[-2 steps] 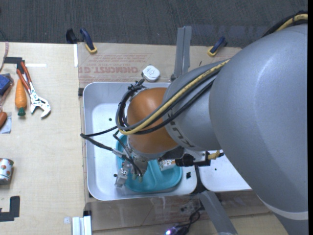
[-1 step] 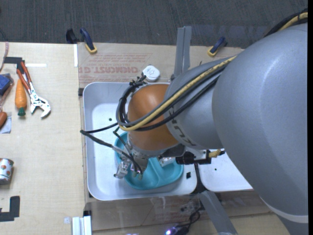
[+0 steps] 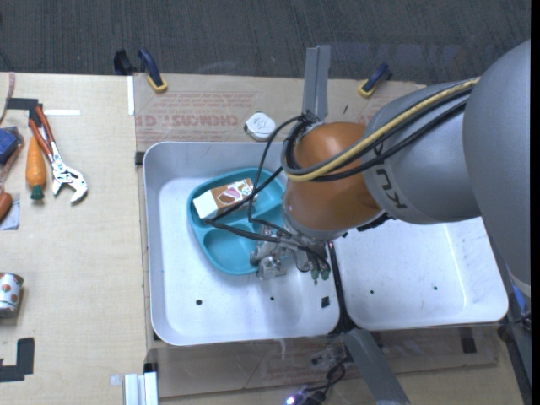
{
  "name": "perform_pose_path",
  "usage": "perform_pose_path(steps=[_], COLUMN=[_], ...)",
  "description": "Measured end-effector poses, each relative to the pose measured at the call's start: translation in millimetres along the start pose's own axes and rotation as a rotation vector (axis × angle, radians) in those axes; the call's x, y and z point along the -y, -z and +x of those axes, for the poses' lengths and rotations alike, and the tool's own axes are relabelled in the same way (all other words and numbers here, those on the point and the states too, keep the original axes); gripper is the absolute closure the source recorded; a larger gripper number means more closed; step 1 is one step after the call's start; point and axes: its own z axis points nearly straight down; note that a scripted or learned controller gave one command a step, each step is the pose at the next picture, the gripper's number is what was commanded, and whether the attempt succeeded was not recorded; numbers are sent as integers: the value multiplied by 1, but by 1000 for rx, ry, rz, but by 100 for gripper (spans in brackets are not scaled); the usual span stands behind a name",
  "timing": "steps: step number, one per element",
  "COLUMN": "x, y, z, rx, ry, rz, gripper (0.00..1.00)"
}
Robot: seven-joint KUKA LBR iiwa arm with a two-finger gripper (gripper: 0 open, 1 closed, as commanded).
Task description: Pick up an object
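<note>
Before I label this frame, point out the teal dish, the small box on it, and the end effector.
teal dish [image 3: 221,245]: camera view, bare lower compartment.
small box [image 3: 221,199]: camera view, top face.
end effector [image 3: 283,264]: camera view, metal tip.

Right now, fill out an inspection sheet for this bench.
Surface: wooden bench bearing two shallow white bins, left bin and right bin.
Job's things: teal plastic divided dish in the left bin, with a small white and brown packet lying on it.
Clutter: adjustable wrench, orange carrot-shaped toy, white round disc.
Hand: hand low over the dish's right edge; grip not readable.
Cables: black and yellow cables along the arm.
Surroundings: dark carpet, clamps at the back edge.
</note>
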Motion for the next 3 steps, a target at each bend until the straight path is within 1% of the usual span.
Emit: perform_pose_path(steps=[1, 2, 3], x=[-65, 16, 0], y=[112, 135, -4], z=[-75, 9, -18], rx=[-29, -28, -18], ry=[77, 298, 566], rz=[7, 6, 5], gripper=[100, 100, 100])
